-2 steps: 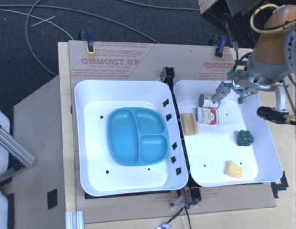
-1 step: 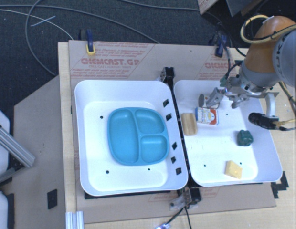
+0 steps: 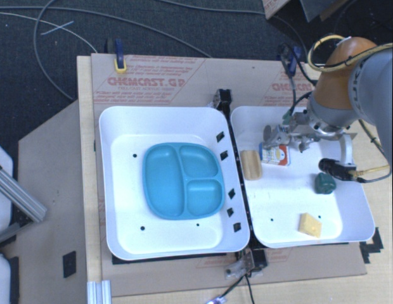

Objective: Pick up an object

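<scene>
My gripper (image 3: 285, 139) hangs over the upper left part of the right bin (image 3: 348, 233), open, its two grey fingers spread apart with nothing between them. Just below the fingers lies a small white, orange and blue carton (image 3: 276, 155) on the bin floor. A tan block (image 3: 250, 164) rests beside the carton against the bin's left wall. A dark green lump (image 3: 324, 183) sits towards the right side. A yellow wedge (image 3: 310, 225) lies near the bin's front edge.
The left bin (image 3: 120, 233) holds a blue divided plate (image 3: 184, 180) at its middle. A black divider with clips (image 3: 229, 170) runs between the bins. Cables (image 3: 367, 173) trail from the arm over the right bin's right rim.
</scene>
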You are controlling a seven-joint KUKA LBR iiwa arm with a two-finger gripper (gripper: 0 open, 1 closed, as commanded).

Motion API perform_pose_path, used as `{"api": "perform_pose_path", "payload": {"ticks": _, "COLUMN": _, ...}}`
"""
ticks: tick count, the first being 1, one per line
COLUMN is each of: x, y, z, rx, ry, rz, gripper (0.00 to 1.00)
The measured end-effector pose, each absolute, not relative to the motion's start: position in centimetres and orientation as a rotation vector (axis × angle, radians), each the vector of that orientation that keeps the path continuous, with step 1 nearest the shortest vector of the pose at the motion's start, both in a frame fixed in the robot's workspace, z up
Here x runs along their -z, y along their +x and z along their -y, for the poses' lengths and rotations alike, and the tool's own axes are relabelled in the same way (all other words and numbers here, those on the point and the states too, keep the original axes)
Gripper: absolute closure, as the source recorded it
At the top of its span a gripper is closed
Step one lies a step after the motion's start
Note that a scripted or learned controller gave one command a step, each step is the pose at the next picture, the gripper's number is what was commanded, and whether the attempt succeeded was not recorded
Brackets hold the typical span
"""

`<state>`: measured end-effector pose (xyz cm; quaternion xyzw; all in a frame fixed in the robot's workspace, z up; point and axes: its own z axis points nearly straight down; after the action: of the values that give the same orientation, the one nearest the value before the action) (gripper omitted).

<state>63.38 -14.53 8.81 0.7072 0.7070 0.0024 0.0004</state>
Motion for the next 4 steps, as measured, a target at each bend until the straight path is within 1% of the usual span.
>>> {"api": "perform_pose_path", "payload": {"ticks": 1, "x": -10.4, "y": 63.7, "z": 14.5, "rx": -0.015, "ry": 2.213, "rz": -2.218, "gripper": 1.0}}
{"api": "perform_pose_path", "payload": {"ticks": 2, "x": -15.1, "y": 64.6, "z": 14.3, "rx": -0.006, "ry": 2.216, "rz": -2.219, "gripper": 1.0}}
{"api": "perform_pose_path", "payload": {"ticks": 3, "x": -21.4, "y": 65.4, "z": 14.6, "rx": -0.008, "ry": 2.215, "rz": -2.217, "gripper": 1.0}}
{"api": "perform_pose_path", "payload": {"ticks": 4, "x": -26.7, "y": 66.0, "z": 15.5, "rx": -0.007, "ry": 2.214, "rz": -2.218, "gripper": 1.0}}
